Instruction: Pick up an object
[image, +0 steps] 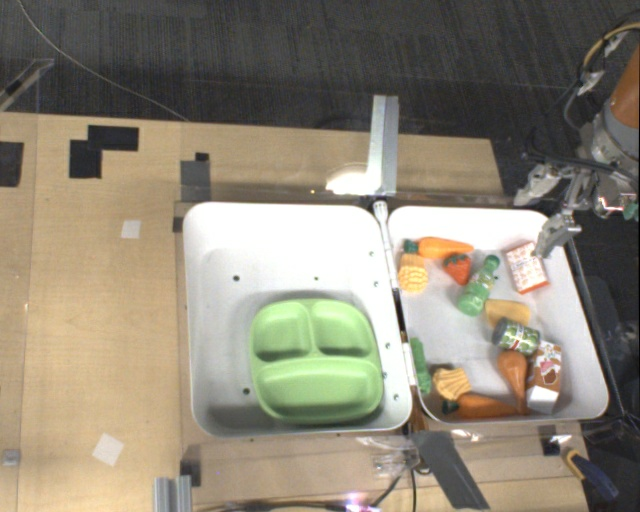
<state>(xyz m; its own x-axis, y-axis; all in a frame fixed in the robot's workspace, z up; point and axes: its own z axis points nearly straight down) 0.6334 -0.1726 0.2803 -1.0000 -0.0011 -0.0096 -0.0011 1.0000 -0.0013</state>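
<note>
The right bin (592, 345) holds several toy foods. Among them are an orange carrot (445, 245), a red tomato (458, 268), a green bottle (478, 285), a yellow corn cob (412, 273), a red and white carton (525, 267) and a green can (515, 337). My gripper (558, 218) hangs over the bin's far right corner, just right of and above the red and white carton. It touches none of the toys, and nothing shows in its grasp.
The left bin (220, 260) holds a green divided plate (315, 360). A metal post (384, 140) stands behind the wall between the bins. More toys crowd the right bin's near edge: a second carrot (513, 372), a small carton (545, 370) and a yellow piece (452, 380).
</note>
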